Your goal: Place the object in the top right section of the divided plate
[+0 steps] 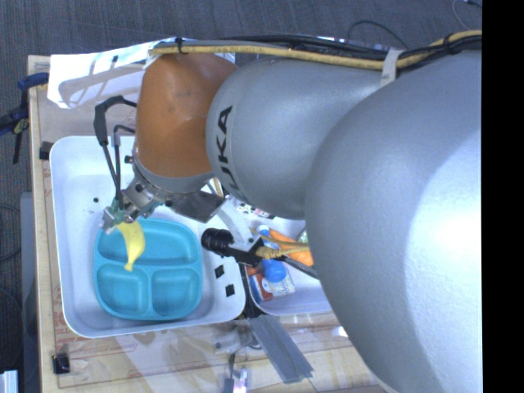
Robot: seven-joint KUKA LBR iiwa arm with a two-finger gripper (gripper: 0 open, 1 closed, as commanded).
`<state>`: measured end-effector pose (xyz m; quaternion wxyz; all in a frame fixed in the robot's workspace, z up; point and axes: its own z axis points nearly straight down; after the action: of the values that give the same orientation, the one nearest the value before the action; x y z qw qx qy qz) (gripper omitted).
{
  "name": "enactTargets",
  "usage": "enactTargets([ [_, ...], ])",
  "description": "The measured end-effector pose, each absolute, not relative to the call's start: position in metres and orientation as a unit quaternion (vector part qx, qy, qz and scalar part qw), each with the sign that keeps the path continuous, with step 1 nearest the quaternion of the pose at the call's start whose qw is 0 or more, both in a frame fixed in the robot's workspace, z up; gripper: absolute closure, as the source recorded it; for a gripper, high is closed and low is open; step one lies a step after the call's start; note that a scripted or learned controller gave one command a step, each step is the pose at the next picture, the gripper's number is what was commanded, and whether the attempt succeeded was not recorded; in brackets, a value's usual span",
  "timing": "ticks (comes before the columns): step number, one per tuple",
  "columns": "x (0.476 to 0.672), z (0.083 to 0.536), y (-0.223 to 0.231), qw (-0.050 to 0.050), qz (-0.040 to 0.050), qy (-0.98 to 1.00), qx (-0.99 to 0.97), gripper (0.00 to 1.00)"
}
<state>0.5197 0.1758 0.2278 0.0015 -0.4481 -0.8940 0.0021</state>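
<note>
White left bin (70, 219), blue divided plate (150, 270) inside, gripper (121, 216) fingers clasping yellow banana (132, 242) over its upper-left section.

A: What crowds the hand (117, 214)?

B: Right beneath it a yellow banana-shaped plastic toy (131, 241) hangs over the blue divided plastic plate (151, 270). The shallow white left bin's wall (61, 219) rises on the hand's outer side.

A: Any open room?

B: The plate's two small sections, beyond the toy from the hand, lie bare. Toward the arm, a black-handled tool (229, 248) lies across the bin edge, with orange and blue items just past it.
</note>
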Motion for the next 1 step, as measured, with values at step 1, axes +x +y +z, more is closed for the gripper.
enactTargets([
  [1,0.4768,0.2173,0.1730,0.003,0.0035,-0.900,-0.435,1.00],
])
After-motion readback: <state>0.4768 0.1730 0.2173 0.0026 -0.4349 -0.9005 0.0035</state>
